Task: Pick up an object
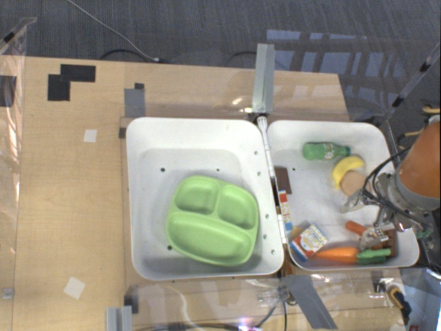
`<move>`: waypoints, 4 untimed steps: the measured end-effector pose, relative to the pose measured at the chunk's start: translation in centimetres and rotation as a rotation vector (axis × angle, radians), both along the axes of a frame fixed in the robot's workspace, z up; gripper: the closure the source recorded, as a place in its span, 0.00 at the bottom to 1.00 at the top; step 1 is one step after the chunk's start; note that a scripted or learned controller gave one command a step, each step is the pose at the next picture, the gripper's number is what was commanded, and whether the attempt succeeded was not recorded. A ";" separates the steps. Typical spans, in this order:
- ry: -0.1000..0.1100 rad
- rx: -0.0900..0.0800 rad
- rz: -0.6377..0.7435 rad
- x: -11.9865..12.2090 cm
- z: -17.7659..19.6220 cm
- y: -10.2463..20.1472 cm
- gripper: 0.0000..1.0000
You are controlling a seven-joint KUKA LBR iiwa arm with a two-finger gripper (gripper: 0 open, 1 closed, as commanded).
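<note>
- The gripper (370,221) is seen at the right edge of the right bin (313,133), low over its right half, below the orange band (422,163) of the arm.
- How far the jaws are parted cannot be told; nothing can be made out between them.
- The gripper is placed just beside a small red piece (354,227) and a brown piece (386,237), and near a yellow banana (347,168) with a tan round object (352,183) touching it.
- A green bottle (325,151) is laid on its side near the far wall of the right bin.
- Along the near wall an orange carrot (336,255) is laid, with a green vegetable (373,256) at its right end and a small colourful box (309,239) just to its left.
- A dark narrow bar (281,182) is set against the left wall of the right bin.
- The left bin (145,185) is occupied by a green divided plate (213,219), tilted.
- Both bins are carried side by side on a pale wooden tabletop (69,185); black tape patches (69,80) are stuck near its far left corner.
- Grey carpet (172,12) is seen beyond the tabletop, crossed by a thin cable.
</note>
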State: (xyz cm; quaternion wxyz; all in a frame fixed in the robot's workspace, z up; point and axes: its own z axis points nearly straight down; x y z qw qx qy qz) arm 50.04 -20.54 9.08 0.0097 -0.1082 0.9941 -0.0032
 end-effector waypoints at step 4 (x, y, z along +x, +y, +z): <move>0.005 -0.002 0.272 7.8 -0.1 1.3 0.00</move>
